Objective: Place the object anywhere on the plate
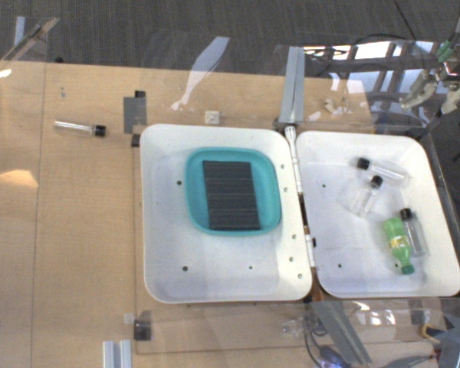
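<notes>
The teal plate [232, 191], with a dark ribbed panel lying on it, sits in the left bin [218, 282], while the candidate objects lie in the right bin [330, 271]: two clear vials with black caps [379, 169] [366, 194], another clear bottle [412, 232], and a green bottle [399, 246]. What may be the gripper [443, 79] hangs at the far right beyond the bins, too indistinct to tell how its jaws stand. The task looks to be at its start: the next move calls for descending on one bottle, probably the green one, before carrying it across.

Two bins [161, 228], one plate [195, 182], four vials [379, 169], one green bottle [399, 244]
</notes>
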Robot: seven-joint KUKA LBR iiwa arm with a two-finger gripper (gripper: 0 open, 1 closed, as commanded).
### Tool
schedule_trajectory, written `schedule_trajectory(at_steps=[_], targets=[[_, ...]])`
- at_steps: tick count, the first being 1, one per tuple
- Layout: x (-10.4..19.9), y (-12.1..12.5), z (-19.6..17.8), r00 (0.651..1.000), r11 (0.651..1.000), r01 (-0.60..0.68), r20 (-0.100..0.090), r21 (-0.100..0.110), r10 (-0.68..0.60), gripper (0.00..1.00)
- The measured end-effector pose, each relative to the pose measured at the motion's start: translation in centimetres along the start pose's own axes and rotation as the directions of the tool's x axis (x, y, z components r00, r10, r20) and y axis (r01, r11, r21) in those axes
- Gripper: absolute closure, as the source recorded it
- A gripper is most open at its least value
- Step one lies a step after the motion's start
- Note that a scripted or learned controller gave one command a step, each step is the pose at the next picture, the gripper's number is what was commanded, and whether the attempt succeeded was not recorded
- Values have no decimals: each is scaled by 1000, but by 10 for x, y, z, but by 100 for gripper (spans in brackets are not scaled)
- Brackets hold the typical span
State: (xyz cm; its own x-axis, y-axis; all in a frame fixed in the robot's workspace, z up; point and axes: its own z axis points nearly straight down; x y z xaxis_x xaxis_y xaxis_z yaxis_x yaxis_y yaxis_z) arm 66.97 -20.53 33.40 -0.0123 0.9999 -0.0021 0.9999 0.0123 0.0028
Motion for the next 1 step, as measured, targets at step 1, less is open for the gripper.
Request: schedule_trajectory(at_steps=[1], targets=[[0,0,34,999,999,-38,0,-1,38,0]])
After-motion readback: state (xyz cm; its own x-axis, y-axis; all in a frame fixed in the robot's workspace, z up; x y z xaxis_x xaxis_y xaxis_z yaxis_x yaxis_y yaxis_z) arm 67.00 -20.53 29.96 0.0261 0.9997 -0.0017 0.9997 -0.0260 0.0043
